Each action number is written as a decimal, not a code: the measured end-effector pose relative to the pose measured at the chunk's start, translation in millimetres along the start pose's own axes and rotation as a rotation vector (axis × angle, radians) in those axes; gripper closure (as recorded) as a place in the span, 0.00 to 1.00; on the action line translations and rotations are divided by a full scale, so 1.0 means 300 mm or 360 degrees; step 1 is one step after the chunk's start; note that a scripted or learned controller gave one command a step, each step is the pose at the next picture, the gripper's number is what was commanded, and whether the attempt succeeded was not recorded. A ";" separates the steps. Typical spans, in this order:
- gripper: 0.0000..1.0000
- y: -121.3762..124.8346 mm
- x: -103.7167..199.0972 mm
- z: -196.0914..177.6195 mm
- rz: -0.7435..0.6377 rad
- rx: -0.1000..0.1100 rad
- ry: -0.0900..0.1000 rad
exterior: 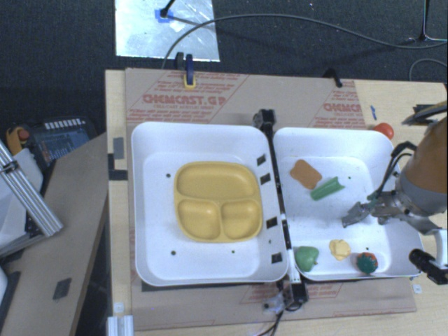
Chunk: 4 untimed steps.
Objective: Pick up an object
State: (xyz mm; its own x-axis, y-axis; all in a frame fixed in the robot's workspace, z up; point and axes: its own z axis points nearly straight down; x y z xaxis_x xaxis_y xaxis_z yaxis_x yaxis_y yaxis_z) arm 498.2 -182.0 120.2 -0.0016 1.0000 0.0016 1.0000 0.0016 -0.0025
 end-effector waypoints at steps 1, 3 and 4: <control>0.00 0.002 0.001 0.124 0.0002 -0.0004 -0.0002; 1.00 0.008 0.020 -0.123 -0.0004 -0.0016 -0.0006; 1.00 0.024 0.022 -0.269 -0.0005 -0.0015 -0.0006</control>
State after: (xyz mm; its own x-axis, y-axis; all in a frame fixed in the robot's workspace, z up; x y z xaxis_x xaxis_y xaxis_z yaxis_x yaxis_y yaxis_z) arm 505.8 -175.4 200.8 -0.0047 1.0000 -0.0023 1.0000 0.0048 0.0069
